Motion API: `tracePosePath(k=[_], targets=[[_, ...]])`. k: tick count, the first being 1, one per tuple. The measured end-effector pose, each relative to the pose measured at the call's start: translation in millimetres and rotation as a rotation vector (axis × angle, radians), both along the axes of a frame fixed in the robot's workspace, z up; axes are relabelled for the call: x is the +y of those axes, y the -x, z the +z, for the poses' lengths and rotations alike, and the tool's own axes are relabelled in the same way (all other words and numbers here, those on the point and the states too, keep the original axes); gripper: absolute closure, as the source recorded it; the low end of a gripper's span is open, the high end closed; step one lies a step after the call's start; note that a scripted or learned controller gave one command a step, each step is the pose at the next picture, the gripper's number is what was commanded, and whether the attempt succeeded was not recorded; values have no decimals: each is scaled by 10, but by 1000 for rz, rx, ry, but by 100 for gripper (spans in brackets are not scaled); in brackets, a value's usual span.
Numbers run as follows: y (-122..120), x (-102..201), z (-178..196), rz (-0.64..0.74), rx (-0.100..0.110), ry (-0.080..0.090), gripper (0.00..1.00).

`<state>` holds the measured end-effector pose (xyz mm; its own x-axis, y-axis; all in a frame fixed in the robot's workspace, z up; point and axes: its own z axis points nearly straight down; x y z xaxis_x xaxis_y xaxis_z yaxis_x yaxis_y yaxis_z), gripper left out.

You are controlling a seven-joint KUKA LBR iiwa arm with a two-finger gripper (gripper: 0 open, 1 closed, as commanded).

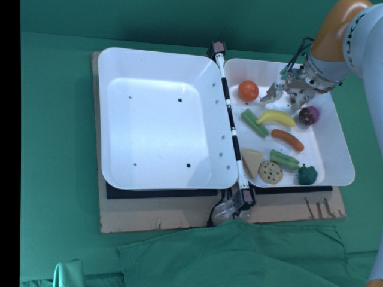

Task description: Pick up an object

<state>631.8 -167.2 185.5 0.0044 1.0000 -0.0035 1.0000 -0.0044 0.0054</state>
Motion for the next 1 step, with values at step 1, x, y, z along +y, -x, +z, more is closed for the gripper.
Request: tracePosePath(k=[1], targets=[[-18, -22, 143, -4, -9, 5, 100]])
